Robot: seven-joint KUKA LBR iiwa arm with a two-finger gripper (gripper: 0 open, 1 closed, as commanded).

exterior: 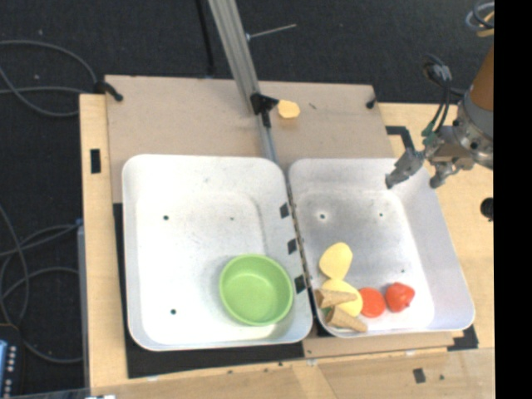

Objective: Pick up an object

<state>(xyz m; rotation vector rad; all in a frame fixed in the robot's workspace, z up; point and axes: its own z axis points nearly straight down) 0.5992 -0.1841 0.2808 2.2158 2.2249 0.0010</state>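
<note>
smooth glossy-looking plastic green bowl (256,289), scuffed matt white bins (191,189), pale wood bench (96,248), ribbed metal rail (233,40).

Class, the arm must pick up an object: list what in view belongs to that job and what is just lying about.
Belongs:
gripper
green bowl
yellow piece
two red pieces
wedge pieces

Lying about:
yellow bit on the board
metal rail

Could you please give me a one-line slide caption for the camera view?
Gripper open over the right bin's upper right corner; toy food clustered at its near edge, green bowl in left bin.
</note>
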